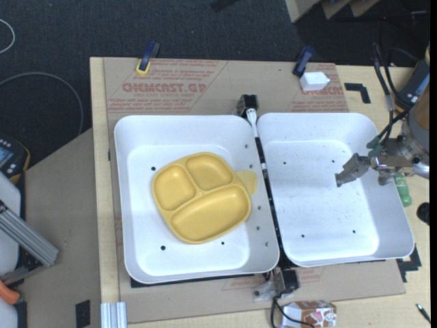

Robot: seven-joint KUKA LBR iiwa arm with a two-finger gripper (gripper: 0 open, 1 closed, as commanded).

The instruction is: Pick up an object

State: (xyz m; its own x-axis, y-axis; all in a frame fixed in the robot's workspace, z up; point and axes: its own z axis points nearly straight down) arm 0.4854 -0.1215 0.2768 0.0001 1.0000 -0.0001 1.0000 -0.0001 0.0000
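Glossy yellow three-compartment plate (pixel 201 197)

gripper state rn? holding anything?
Gripper: over the right bin, nothing seen between its fingers; open or shut cannot be told. Yellow divided plate lies in the left bin, untouched.

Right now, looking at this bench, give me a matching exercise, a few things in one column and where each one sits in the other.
Things:
1. yellow divided plastic plate
2. robot's hand
3. small white block
4. blue and yellow clamp

Places:
A. over the right white bin
B. back left edge of the board
C. inside the left white bin
D. on the board behind the right bin

Pairs: 1-C, 2-A, 3-D, 4-B
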